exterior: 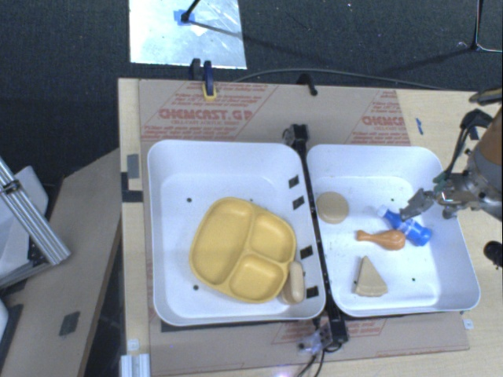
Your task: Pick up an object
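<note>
Gripper (418, 203) over right bin (452, 285), just above blue toy (407, 226); finger state unclear at this angle. Drumstick (382, 239) touching toy on far side. Centre over toy, descend straight, avoid nudging drumstick. Wedge (368, 278), disc (332, 207) well clear.

The arm (486, 171) is grey metal, with a tan-orange patch at the picture's right border. A thin dark cable loops along its upper side. The gripper (415, 204) has slim grey fingers on a darker, blocky base.
</note>
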